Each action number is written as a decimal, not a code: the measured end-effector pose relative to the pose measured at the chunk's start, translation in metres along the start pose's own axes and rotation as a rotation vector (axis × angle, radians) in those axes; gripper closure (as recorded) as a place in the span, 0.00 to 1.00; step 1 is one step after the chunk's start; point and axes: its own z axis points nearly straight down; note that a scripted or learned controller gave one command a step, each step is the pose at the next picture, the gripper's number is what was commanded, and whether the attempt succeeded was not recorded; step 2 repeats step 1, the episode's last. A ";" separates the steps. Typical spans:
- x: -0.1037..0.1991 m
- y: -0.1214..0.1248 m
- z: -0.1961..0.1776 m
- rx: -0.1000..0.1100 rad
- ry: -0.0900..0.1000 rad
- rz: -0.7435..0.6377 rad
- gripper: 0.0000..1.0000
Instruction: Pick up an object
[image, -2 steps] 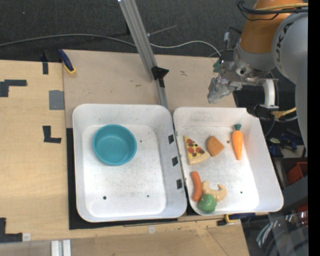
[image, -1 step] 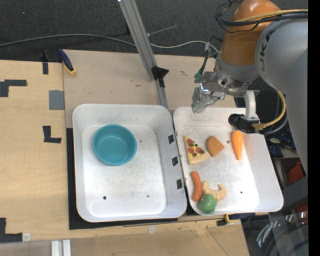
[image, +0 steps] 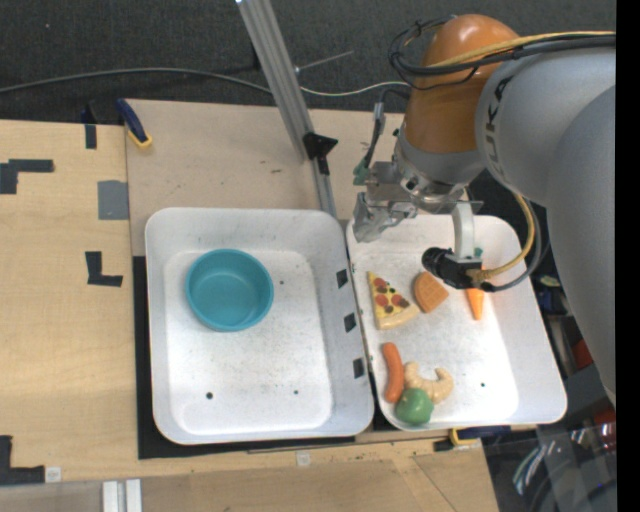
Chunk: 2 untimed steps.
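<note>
Near edge of the right bin (image: 520, 400): green ball (image: 414, 406), touching a tan knobbly piece (image: 428, 381) and a red sausage (image: 393, 368) just left of it. Mid bin: pizza slice (image: 390, 300) with a tan wedge (image: 431, 292) just beside it and a carrot (image: 476, 302) near the right wall; blue bowl (image: 230, 289) sits alone in the left bin (image: 170, 400). Far end: gripper (image: 372, 218) hovers over the right bin's far-left corner, nothing between its fingers, spread cannot tell, counter (image: 60, 330) beyond
</note>
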 end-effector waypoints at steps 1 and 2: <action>0.053 -0.011 0.016 0.000 0.000 -0.001 1.00; 0.053 -0.011 0.016 0.000 0.000 -0.001 1.00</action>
